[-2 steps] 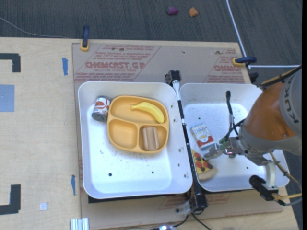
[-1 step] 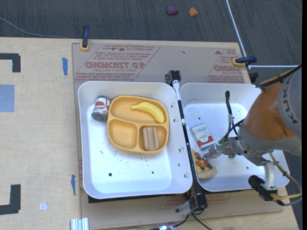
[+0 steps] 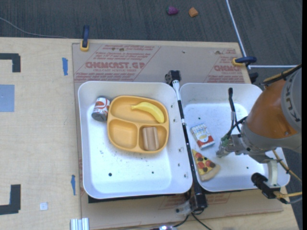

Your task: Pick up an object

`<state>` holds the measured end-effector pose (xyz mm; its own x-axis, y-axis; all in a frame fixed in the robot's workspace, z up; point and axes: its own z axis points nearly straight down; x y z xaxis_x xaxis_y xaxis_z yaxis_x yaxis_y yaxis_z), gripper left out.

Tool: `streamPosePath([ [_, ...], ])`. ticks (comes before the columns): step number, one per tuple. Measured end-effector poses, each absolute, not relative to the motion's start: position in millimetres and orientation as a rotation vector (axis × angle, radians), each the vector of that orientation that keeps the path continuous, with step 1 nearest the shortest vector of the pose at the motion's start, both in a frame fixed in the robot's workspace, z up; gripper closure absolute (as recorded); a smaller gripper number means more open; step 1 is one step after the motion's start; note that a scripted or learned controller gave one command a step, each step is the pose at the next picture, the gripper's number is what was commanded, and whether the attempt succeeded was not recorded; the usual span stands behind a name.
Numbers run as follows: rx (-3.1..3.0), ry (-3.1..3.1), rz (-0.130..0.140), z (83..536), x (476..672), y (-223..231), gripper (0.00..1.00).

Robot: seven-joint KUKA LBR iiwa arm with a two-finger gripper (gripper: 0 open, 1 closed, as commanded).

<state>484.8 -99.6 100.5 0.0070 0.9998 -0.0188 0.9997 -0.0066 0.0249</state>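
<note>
1. I see the counter (image 3: 38,143) filling most of the frame, with a cardboard sheet (image 3: 144,61) clamped on it under both bins.
2. The left bin (image 3: 129,181) sits centre frame; the right bin (image 3: 216,99) touches it on the right.
3. The arm (image 3: 273,116) reaches in from the right edge over the right bin, orange band uppermost.
4. A yellow tray (image 3: 124,133) lies in the left bin's upper half, with a banana (image 3: 149,110) in its top compartment and a sausage (image 3: 150,138) in its lower right one.
5. A can (image 3: 100,109) lies just left of the tray, touching it.
6. A pizza slice (image 3: 206,166) lies at the right bin's lower left; a small carton (image 3: 202,134) lies just above it.
7. The gripper (image 3: 225,146) hangs just right of the carton and pizza; I cannot tell how its fingers stand.
</note>
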Motion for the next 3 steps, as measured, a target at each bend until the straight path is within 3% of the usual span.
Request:
streamPosePath([
  [1, 2.208, 2.192, 0.007, 100.3, 484.7, -99.4, 0.00],
  [2, 2.214, 2.208, 0.010, 89.5, 483.2, -94.7, 0.00],
  [3, 2.206, 2.193, 0.008, 100.7, 485.1, -99.5, 1.00],
])
